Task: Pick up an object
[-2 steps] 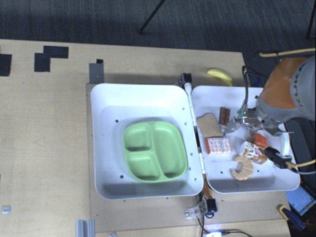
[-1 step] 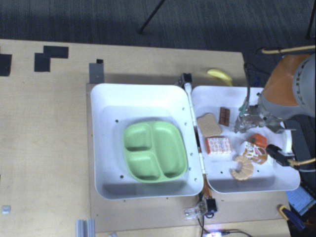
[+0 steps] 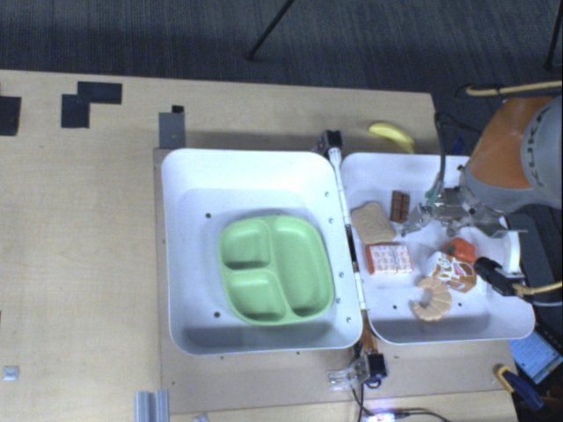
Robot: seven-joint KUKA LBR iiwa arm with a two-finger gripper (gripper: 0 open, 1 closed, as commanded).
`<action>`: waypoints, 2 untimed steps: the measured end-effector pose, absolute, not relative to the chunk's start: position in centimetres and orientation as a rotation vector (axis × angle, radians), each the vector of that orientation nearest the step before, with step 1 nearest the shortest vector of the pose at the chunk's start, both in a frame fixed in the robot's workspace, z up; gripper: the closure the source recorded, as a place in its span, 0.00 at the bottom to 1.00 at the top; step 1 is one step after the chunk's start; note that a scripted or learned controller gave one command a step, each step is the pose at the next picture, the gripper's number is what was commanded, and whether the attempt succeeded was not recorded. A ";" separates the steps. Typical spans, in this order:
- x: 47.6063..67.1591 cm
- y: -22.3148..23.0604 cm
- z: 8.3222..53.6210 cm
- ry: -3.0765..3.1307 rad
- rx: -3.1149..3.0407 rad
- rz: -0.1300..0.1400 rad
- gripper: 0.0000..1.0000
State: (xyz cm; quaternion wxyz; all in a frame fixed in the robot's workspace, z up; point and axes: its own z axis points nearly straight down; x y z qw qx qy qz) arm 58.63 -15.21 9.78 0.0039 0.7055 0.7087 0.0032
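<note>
From the fixed overhead camera, the gripper (image 3: 428, 211) hangs low over the upper middle of the right bin (image 3: 378, 167), the grey arm with its orange band reaching in from three o'clock. Its metal fingertips point toward nine o'clock, and nothing can be seen between them. Whether the jaws are spread or pressed together cannot be told from here; the fingers blur into the wrist hardware.

No object is named by the task, so the nearest piece matters most. The small brown block (image 3: 399, 206), a chocolate-bar-like toy, lies just beside the fingertips at about nine o'clock from them, its long axis running roughly twelve to six. The tan bread slice (image 3: 375, 223) sits a little further off at about eight o'clock. The red-and-white patterned packet (image 3: 389, 258) lies at about seven o'clock, clearly apart from the tips. The orange-and-white toy (image 3: 456, 269) and the tan croissant-like piece (image 3: 433, 301) lie at five to six o'clock, under the wrist side.

A fair judgement: the brown block is the likeliest target, needing a short shift toward nine o'clock and a grip across its narrow width.

The left bin (image 3: 189, 236) holds a green divided plate (image 3: 275, 268), well apart from the gripper. A yellow banana (image 3: 391, 134) lies on the bench beyond the right bin's far rim.
</note>
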 end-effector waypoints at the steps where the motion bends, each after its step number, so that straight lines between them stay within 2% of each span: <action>1: 49.6 -14.2 8.7 2.218 2.216 0.006 0.00; 2: 49.9 -14.2 9.8 2.216 2.212 0.012 1.00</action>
